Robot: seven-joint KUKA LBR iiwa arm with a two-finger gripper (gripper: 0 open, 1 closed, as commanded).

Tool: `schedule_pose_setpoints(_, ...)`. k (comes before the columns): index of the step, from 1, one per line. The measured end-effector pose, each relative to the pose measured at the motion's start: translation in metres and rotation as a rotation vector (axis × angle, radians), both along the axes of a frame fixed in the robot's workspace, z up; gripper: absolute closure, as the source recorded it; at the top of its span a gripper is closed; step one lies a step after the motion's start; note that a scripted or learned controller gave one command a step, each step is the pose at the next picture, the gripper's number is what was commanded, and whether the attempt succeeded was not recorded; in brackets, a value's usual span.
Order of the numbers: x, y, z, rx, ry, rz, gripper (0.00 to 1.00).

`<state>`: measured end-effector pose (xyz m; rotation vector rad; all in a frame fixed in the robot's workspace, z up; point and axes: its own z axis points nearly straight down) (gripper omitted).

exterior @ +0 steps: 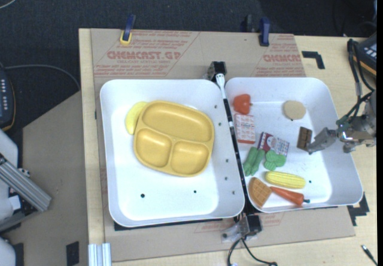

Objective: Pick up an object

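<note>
Approach step: end effector (315,142) near brown block (304,136), grip state unreadable, nothing visibly held; next needs descent onto it.

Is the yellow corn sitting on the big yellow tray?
No, the corn lies in the right bin beside the carrot, while the yellow tray sits in the left bin.

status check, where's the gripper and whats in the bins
Gripper low at right bin's right side, beside brown block, nothing seen held. Toy corn, carrot, tomato loose. Yellow divided tray in left bin.
</note>
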<state>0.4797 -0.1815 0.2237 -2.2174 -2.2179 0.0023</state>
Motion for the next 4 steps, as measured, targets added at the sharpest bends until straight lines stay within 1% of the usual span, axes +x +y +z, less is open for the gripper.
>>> schedule_pose_setpoints(1, 0.007, 0.008, -0.055, 0.001, 0.001, 0.001, 0.0)
schedule_pose_setpoints(2, -0.001, 0.01, -0.115, 0.001, 0.002, -0.001, 0.0)
schedule_pose_setpoints(3, -0.002, 0.011, -0.141, 0.0, 0.0, -0.001, 0.0)
schedule_pose_setpoints(4, -0.001, 0.01, -0.129, -0.002, -0.005, -0.002, 1.0)
